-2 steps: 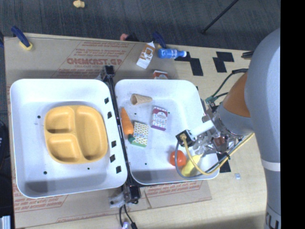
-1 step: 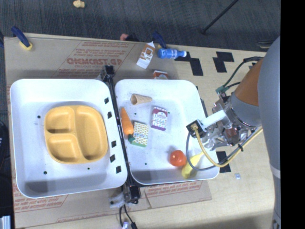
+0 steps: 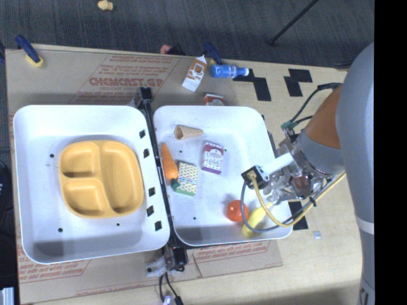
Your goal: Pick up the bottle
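The bottle [image 3: 226,72] is small and blue with a paler cap end. It lies on its side on the cardboard behind the right bin [image 3: 254,116], outside both bins. My gripper [image 3: 264,184] hangs over the right bin's near right corner, far from the bottle. It is just above a yellow lemon [image 3: 254,220] and a red-orange ball [image 3: 235,210]. A yellow cable loops below the gripper and hides its tip.
The right bin also holds a cone [image 3: 187,131], a carrot [image 3: 168,162], a purple box [image 3: 213,157] and a checkered packet [image 3: 187,177]. A yellow divided plate [image 3: 102,176] sits in the left bin [image 3: 25,126]. A small carton [image 3: 194,73] lies next to the bottle.
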{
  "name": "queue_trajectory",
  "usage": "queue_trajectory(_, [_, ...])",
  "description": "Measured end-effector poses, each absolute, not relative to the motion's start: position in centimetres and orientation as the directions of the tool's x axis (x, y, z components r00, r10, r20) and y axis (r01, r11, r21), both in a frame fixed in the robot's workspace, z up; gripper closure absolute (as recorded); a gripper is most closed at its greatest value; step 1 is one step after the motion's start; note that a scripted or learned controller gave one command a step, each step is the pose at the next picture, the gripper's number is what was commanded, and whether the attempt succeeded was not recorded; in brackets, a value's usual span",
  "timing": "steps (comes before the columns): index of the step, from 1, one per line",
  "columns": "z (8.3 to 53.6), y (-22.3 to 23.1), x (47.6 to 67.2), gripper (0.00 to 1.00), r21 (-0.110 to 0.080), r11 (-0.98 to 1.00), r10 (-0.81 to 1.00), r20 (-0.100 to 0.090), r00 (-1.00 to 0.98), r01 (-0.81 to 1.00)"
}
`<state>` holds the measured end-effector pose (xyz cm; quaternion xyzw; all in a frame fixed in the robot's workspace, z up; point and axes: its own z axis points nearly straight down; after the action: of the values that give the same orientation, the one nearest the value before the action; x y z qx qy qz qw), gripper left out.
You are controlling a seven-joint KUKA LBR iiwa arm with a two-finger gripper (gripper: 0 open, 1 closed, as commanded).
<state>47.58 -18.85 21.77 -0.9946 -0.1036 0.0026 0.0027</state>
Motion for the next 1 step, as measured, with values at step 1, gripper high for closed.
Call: queue_trajectory(1, [20.63, -20.68, 47.55, 1.0, -0.007, -0.977, 0.215, -0.005, 0.977, 0.215])
